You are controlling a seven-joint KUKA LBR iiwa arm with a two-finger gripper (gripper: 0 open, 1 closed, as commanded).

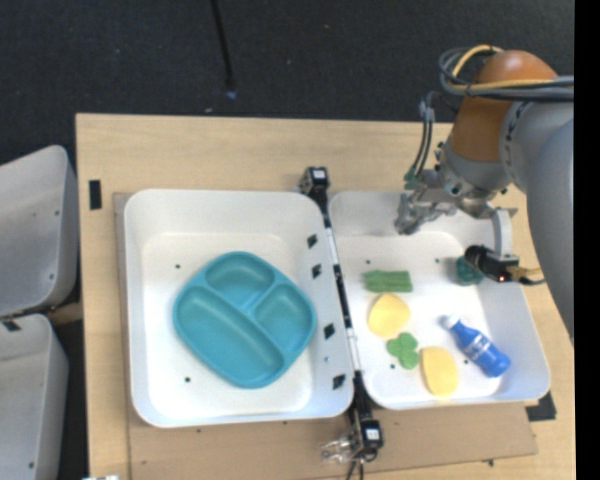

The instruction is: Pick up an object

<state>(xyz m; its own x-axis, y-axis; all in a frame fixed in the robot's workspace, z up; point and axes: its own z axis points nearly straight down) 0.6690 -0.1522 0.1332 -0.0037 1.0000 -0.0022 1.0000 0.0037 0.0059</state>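
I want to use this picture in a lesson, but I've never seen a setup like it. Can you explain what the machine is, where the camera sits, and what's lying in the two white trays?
One camera looks down at a slant on a wooden bench. The grey robot arm with an orange band reaches in from the right; its gripper hangs over the far end of the right shallow white bin. Nothing visible is held. That bin holds a flat green block, two pale yellow rounded pieces, a small green clover-shaped piece, a blue bottle with a white cap and a dark teal object. The left white bin holds a turquoise divided plastic plate.
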